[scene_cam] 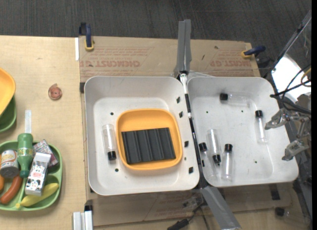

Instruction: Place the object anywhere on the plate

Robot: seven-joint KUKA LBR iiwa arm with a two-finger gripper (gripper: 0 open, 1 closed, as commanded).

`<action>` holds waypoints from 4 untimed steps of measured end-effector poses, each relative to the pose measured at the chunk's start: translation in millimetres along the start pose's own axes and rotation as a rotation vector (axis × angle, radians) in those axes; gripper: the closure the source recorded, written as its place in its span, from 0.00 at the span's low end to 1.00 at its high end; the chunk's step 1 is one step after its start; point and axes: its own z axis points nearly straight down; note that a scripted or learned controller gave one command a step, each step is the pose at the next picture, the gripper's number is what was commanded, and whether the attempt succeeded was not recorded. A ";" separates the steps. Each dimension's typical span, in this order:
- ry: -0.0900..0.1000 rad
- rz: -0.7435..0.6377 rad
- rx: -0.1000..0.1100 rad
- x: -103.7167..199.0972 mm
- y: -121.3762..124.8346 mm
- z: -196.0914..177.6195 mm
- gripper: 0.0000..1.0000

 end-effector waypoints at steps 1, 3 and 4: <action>0.000 -0.021 -0.001 -2.7 -2.5 87.5 0.00; -0.004 -0.080 0.002 -156.8 -44.0 -21.1 0.00; -0.001 -0.049 -0.001 -137.5 16.1 49.6 0.00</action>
